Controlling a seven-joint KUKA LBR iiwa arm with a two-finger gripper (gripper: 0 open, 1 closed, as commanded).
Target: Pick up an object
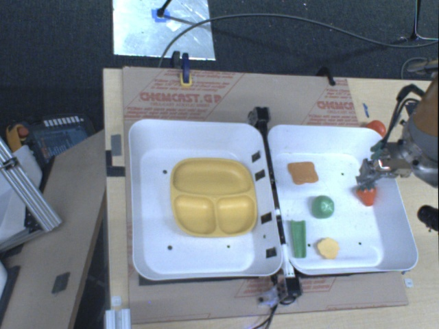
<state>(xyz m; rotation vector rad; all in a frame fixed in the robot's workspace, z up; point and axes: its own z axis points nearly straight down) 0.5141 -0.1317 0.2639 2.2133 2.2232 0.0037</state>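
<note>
Cables (280,295) bunch at the desk's (384,94) near edge, just below the seam where two white bins meet. Left bin (147,184) carries a yellow divided tray (211,195), lying flat near its middle. Right bin (398,242) holds five small items: a green stick (298,238) by the left wall, a yellow piece (327,248) just beside it toward the front, a green ball (322,206) in the middle, an orange slab (302,173) farther back, and a red piece (368,196) near the right wall. From the right, the grey arm (422,139) reaches over that wall, its gripper (369,175) hanging directly above the red piece and seemingly touching its top. Whether the jaws are parted or closed, or grip anything, cannot be told from this angle. Brown printed cardboard (206,91) lies under both bins.
</note>
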